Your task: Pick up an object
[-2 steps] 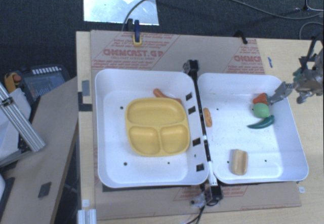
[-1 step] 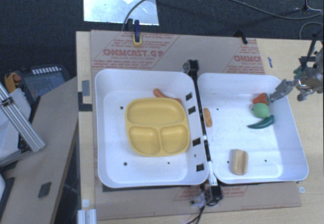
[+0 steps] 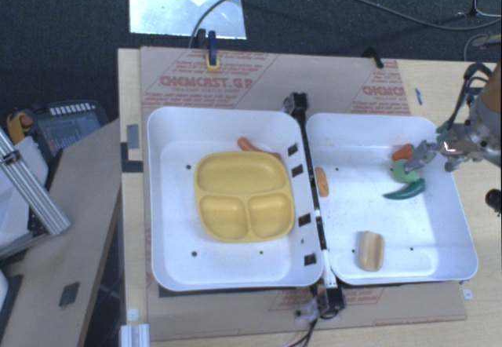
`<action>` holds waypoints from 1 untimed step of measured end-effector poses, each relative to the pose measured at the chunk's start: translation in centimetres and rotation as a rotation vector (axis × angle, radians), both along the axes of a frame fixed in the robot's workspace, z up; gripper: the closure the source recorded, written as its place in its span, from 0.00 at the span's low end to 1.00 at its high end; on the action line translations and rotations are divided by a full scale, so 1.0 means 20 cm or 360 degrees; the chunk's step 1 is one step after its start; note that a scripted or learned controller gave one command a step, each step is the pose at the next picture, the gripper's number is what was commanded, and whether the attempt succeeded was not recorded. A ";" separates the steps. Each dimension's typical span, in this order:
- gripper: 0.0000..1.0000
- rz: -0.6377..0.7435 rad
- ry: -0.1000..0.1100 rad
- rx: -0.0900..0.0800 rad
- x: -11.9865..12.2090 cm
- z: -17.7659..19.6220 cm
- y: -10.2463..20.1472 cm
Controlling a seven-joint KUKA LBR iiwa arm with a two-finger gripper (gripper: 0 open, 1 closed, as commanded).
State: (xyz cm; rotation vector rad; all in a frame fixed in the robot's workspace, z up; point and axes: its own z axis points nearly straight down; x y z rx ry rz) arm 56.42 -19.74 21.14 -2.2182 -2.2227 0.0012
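Nearest the front edge of the worktop (image 3: 439, 294), a bread roll (image 3: 370, 250) lies in the right bin (image 3: 463, 255) by its front wall. In the left bin (image 3: 169, 204) sits a yellow divided plate (image 3: 243, 196), a small sausage (image 3: 249, 144) behind it. A carrot piece (image 3: 321, 181) lies by the right bin's left wall. Toward that bin's right side lie a green pepper (image 3: 405, 190) and a green-and-orange toy (image 3: 403, 162). The hand (image 3: 421, 155) hangs just beside that toy; its opening and grip cannot be told.

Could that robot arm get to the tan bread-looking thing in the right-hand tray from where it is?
Probably yes. The bread roll lies alone near the right bin's front edge, nothing on or beside it, and the gripper hangs over the same bin.
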 end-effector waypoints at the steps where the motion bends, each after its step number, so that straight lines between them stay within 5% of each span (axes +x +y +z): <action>1: 0.00 -0.0001 -0.0001 0.0000 0.00 -0.21 0.02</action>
